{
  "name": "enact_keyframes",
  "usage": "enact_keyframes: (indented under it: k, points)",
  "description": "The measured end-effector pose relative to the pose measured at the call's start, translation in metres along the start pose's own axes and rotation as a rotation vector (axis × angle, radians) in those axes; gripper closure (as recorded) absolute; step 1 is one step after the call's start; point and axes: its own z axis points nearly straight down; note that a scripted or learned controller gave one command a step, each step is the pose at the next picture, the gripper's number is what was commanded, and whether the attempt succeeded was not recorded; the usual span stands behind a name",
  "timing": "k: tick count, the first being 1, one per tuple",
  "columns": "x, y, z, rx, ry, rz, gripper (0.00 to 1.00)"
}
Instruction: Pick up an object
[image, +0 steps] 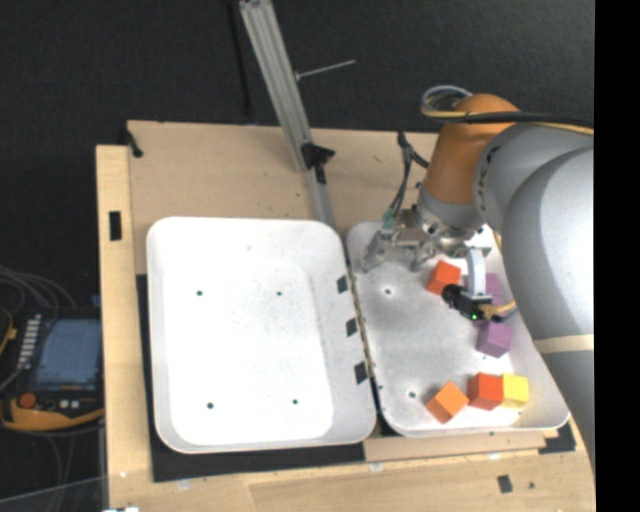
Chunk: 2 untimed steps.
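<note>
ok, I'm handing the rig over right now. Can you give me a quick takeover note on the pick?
Gripper: low over the far left corner of the right bin. Open or shut is unclear, and no object is seen in its hold.
Things, all in the right bin: upper orange cube just right of the gripper, purple cube by the right wall. At the near end sit the lower orange cube, red cube and yellow cube.
Done: nothing lifted yet.
Left: grasp one and lift it. The upper orange cube looks closest.

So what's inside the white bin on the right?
Five blocks: an upper orange block by the tool, a purple block, and along the near rim a lower orange block, red block and yellow block. The arm covers the right side of the bin.
</note>
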Motion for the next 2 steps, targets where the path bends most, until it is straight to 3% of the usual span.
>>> enact_keyframes:
  k: [1,2]
  points:
    - [-0.001,0.001,-0.014,-0.006,0.0,0.001,1.0]
    - [-0.001,-0.002,-0.06,-0.009,0.002,0.002,1.0]
